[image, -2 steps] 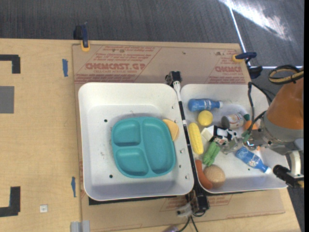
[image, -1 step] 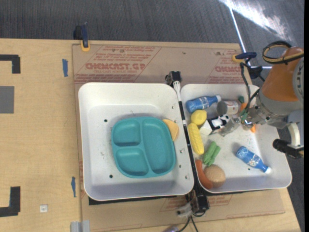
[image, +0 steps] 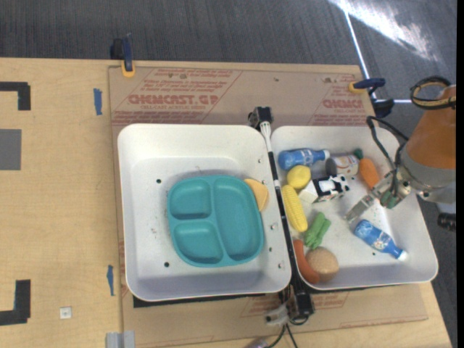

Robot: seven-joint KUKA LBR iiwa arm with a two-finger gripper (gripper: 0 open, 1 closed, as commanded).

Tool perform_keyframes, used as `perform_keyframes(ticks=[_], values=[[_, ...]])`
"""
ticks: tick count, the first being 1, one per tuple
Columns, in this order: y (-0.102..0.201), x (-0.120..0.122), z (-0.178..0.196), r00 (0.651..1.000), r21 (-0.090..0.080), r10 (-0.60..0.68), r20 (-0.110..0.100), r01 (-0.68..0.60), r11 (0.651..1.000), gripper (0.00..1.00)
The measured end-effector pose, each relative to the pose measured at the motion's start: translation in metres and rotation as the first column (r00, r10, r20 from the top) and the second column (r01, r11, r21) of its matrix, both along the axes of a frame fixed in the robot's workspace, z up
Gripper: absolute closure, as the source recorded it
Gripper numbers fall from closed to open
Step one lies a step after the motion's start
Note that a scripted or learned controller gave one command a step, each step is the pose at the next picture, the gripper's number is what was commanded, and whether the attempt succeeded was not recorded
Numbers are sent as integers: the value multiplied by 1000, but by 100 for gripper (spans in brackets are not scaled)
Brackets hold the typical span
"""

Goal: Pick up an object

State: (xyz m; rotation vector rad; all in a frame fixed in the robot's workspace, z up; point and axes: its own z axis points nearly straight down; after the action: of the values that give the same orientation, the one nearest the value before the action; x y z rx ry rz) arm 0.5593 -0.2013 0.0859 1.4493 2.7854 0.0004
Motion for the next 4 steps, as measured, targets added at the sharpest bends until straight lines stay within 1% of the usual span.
perform_keyframes(ticks=[1, 2, 3, 4], values=[[0, 2, 12, 1000, -1, -1, 7, 1, 1000, 100], [0, 2, 12, 1000, -1, -1, 7, 1, 1000, 0], [69, 8, 1, 943, -2, 334, 3, -334, 943, 0], [19, 41, 0, 955, -3, 296, 3, -296, 955, 0]])
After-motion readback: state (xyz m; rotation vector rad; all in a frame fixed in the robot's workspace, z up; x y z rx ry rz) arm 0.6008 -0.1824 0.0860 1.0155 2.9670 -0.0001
